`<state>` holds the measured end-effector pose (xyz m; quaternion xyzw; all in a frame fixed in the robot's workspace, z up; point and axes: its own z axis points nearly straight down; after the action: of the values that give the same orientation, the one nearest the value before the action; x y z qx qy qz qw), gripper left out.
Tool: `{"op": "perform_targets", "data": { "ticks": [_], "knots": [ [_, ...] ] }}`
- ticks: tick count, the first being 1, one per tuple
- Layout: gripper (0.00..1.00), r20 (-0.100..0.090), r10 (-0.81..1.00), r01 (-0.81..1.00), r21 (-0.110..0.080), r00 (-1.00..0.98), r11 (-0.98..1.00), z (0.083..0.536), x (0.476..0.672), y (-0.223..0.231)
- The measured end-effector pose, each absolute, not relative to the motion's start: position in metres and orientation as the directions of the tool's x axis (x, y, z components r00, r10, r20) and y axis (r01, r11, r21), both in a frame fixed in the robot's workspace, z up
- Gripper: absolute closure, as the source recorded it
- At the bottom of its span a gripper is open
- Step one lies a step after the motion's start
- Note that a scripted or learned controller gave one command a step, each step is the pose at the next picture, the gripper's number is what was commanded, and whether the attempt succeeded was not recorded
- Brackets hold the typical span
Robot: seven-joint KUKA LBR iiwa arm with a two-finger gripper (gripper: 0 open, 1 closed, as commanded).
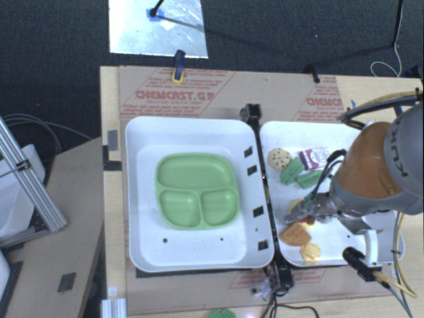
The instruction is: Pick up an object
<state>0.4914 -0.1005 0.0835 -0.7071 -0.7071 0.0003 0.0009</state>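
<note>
The right bin (344, 132) holds several small toy foods: a chocolate-chip cookie (279, 157), green pieces (297, 173), a purple-and-white packet (312, 158), an orange waffle-like piece (296, 234) and a pale yellow piece (309, 250). My gripper (303, 212) hangs low over the bin's front left part, just above the orange piece. The grey arm with its orange band (368, 164) reaches in from the right and hides much of the bin. Nothing shows clearly between the fingers.
The left bin (142, 177) carries a green three-compartment tray (197, 189). A black divider with clips (262, 191) runs between the bins. Cables trail at the right edge, and a metal sheet (158, 17) lies on the dark floor beyond the bench.
</note>
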Motion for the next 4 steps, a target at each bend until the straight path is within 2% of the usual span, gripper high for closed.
{"op": "perform_targets", "data": {
  "ticks": [1, 2, 3, 4],
  "knots": [
    [0.0, -0.001, 1.0, 1.0, 0.02, -0.011, 0.011, 0.192, 0.592, -0.069],
    [0.0, -0.003, 1.0, 1.0, 0.002, 0.004, -0.004, 0.209, 0.551, -0.124],
    [0.0, 0.001, 1.0, 1.0, -0.005, 0.002, -0.002, 0.186, 0.484, -0.123],
    [0.0, -0.001, 1.0, 1.0, 0.004, -0.005, 0.005, 0.081, 0.495, -0.094]
  ]
}}
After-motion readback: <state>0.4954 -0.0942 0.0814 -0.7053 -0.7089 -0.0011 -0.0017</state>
